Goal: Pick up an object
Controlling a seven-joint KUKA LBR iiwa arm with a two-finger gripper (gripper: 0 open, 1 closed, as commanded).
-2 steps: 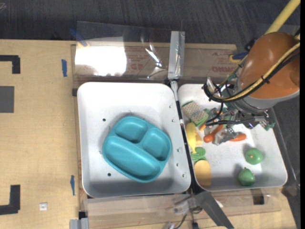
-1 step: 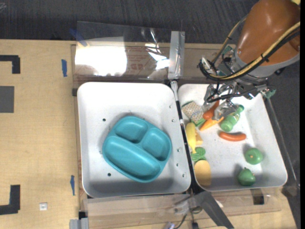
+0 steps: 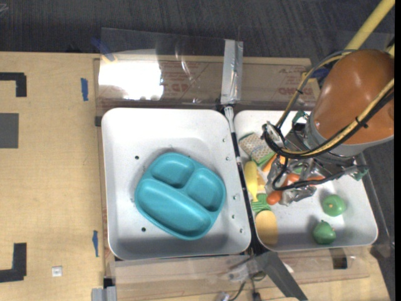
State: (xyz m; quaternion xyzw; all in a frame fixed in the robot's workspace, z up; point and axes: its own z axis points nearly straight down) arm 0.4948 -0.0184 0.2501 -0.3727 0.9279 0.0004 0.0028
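— Well, which step?
— Reaching, by the look of it: hand (image 3: 296, 188) low over the right bin (image 3: 301, 223), right of centre in the frame, among the small toy foods on that bin's left side.
— Wide or narrow?
— Cannot tell; tucked under cables and the bulk of the arm (image 3: 354, 99). Nothing visibly held.
— Likely target?
— Hard to say. Orange piece (image 3: 274, 198) just left of the hand, yellow cob (image 3: 250, 177) close by the divider, pale yellow piece (image 3: 266, 226) lower down at the bin's lower left. Upper green fruit (image 3: 333, 204) and lower green fruit (image 3: 324, 232) toward the lower right, apart from the pile.
— And the left bin (image 3: 125, 137)?
— Carries a teal divided plate (image 3: 182, 194), well apart from the hand.
— Next move?
— Probably closing on whatever sits beneath, then lifting straight up. Calls for a clean hold on one single piece; crowded there, so easy to nudge neighbours or come up with nothing.
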